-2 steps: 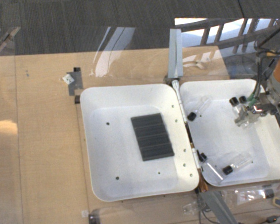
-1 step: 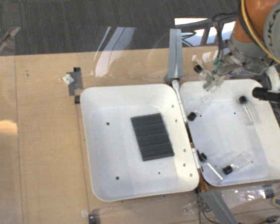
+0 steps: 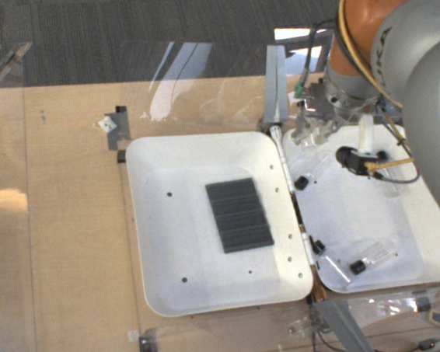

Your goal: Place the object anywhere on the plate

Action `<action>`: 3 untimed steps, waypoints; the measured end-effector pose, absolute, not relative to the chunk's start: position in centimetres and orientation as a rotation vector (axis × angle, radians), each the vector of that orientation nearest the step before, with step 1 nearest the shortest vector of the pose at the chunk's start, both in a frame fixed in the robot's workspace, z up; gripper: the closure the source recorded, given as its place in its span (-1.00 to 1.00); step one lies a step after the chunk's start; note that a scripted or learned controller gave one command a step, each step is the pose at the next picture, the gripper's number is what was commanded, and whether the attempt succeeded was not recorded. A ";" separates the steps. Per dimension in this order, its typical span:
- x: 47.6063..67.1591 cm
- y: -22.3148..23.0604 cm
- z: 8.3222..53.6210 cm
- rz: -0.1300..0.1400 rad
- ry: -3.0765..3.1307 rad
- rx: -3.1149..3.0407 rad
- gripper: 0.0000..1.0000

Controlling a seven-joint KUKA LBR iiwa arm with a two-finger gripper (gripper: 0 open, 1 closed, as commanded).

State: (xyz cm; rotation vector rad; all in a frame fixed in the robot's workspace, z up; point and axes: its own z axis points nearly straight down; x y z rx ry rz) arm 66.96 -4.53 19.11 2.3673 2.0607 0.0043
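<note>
Plate (image 3: 240,214), dark grey and ribbed, lies flat at the middle of the left bin (image 3: 156,240) as we look down on the tabletop (image 3: 53,228). Our end effector (image 3: 314,126) hovers over the right bin's (image 3: 416,260) far left corner; we cannot tell whether it is parted or gripping anything.

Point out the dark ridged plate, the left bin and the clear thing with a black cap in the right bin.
dark ridged plate (image 3: 240,214), camera view, centre of its top.
left bin (image 3: 158,240), camera view, bare floor.
clear thing with a black cap (image 3: 372,258), camera view, its clear body.
</note>
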 end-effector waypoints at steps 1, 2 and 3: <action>66.3 1.2 25.8 0.006 1.931 2.474 1.00; 66.9 7.6 22.9 0.003 2.305 2.132 1.00; 66.9 14.8 21.7 0.006 2.620 1.729 1.00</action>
